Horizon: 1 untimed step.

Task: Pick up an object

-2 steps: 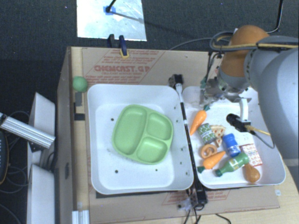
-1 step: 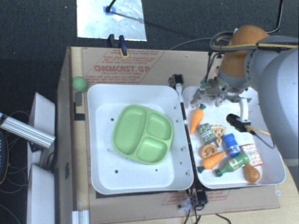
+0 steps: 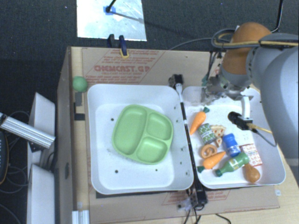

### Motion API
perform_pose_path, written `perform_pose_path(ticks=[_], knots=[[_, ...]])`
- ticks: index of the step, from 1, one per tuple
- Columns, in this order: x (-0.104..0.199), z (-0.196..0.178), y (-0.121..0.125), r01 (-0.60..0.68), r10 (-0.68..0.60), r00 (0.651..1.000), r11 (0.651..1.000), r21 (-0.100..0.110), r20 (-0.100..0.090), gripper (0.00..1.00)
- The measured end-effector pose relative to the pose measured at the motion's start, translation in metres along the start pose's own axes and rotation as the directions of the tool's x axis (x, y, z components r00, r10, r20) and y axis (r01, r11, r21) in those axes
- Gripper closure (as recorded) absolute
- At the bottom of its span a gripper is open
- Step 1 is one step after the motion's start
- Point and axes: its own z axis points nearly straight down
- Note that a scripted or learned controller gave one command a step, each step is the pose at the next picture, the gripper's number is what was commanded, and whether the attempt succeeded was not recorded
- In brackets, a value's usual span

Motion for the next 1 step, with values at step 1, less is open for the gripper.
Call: perform_pose_path(ticks=[1], knots=[[0.0000, 0.0001, -0.0001, 0.001, -0.001, 1.000, 1.000, 0.000, 0.000, 0.00]])
